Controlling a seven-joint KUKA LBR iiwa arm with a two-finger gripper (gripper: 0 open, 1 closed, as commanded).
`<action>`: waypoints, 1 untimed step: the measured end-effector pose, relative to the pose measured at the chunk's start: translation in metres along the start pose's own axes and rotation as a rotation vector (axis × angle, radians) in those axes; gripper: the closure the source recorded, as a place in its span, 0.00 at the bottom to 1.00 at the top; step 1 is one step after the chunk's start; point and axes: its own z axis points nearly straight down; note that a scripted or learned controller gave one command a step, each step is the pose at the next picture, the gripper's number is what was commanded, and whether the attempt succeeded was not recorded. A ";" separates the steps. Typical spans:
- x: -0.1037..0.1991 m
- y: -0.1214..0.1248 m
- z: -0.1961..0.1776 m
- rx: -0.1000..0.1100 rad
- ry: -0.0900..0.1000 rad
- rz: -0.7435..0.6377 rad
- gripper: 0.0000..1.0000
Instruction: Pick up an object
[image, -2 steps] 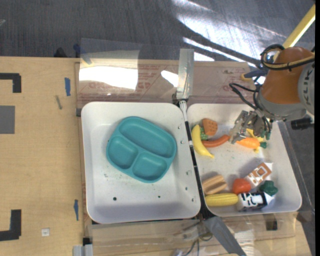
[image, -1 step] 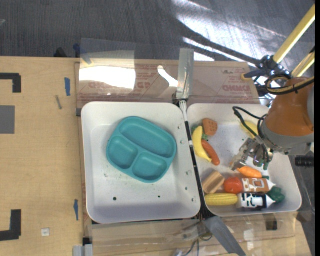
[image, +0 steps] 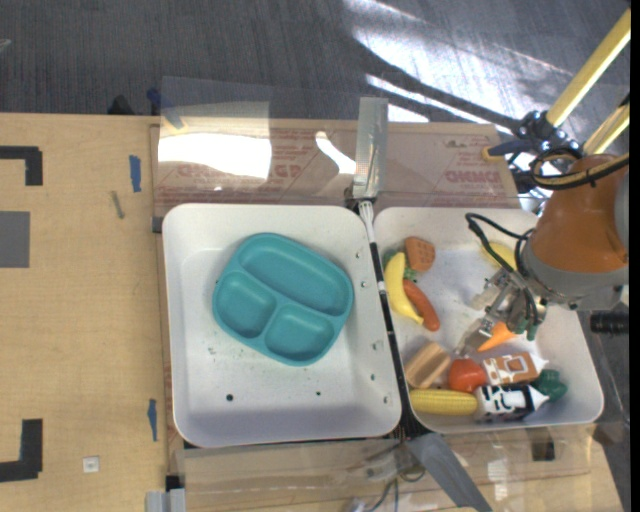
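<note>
**benchwatcher:** ok, starting at the near edge. Right bin (image: 585, 400), front corner is a pile: a corn cob (image: 443, 402) lying along the front wall, a black-and-white carton (image: 508, 399) just beside it with a green veggie (image: 549, 384) at its far end. Touching those from behind: a red tomato (image: 466, 375), a tan bread-looking block (image: 427, 363) and a small orange-and-white box (image: 512, 366).

**kuka_fan:** and the gripper?

**benchwatcher:** The gripper (image: 503, 312) hangs low over the middle of that bin, right above a carrot (image: 495, 338). It's a tangle of metal and cable from this angle, so honestly can't tell if it's released or clenched, and I can't make out anything caught in it.

**kuka_fan:** further back?

**benchwatcher:** A banana (image: 397, 285) runs along the divider side, a red sausage-ish thing (image: 423, 306) leaning against it, and an orange pastry piece (image: 419, 254) just past them. Something yellow (image: 500, 256) pokes out from under the arm. Left bin (image: 190, 300) has a teal divided plate (image: 283, 297) sitting flat near its middle, well apart from everything.
</note>
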 end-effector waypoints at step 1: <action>0.023 -0.021 0.014 -0.007 -0.019 0.066 0.00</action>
